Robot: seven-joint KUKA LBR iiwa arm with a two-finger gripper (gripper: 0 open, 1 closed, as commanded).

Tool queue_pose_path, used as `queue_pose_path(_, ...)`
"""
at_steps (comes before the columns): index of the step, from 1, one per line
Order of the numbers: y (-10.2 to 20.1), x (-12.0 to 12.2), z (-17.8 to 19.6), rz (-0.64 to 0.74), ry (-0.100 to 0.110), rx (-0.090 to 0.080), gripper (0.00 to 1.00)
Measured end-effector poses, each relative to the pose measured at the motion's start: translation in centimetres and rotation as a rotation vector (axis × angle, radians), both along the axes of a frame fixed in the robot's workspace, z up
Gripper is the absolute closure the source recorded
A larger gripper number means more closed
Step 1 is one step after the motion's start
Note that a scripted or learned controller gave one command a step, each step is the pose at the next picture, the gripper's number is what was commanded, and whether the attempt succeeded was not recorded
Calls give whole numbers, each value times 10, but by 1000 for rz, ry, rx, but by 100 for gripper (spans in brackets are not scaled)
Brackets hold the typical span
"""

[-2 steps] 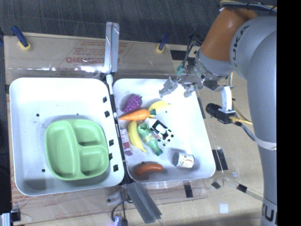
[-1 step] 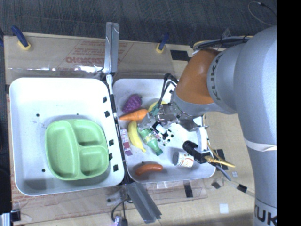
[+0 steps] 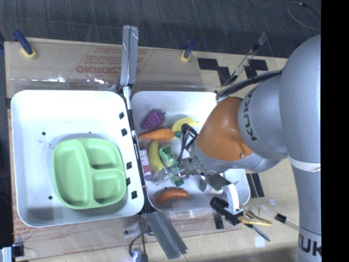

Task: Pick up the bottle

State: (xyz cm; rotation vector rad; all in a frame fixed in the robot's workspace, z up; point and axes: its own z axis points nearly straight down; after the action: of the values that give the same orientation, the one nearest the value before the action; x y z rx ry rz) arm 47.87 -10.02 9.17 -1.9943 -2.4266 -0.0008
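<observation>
Camera view: bottle point(image 3: 166, 158) just beside claw point(image 3: 182, 171).

Much of the right bin point(image 3: 163, 100) is covered by the arm point(image 3: 256, 130), so its right half and whatever lies there are hidden. The gripper point(image 3: 182, 171) is largely masked by the orange band point(image 3: 221, 135) and wrist, and the state of its fingers cannot be told. A small green item point(image 3: 166, 156) beside the gripper is partly covered and too small to be identified. The banana point(image 3: 182, 124) is seen only in part behind the wrist. The arm's upper links are cut off by the right edge, and the clamp point(image 3: 11, 251) at the lower left corner is cropped.
</observation>
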Motion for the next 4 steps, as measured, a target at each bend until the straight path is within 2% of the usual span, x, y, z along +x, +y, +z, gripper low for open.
queue_pose_path(1, -1, 0, 10, 5, 0, -2, 100)
queue_pose_path(2, -31, -2, 92, 19, 1, 0, 100)
queue_pose_path(3, -53, -2, 124, 100, 1, -1, 100)
queue_pose_path(4, -49, -3, 77, -42, 5, 0, 100)
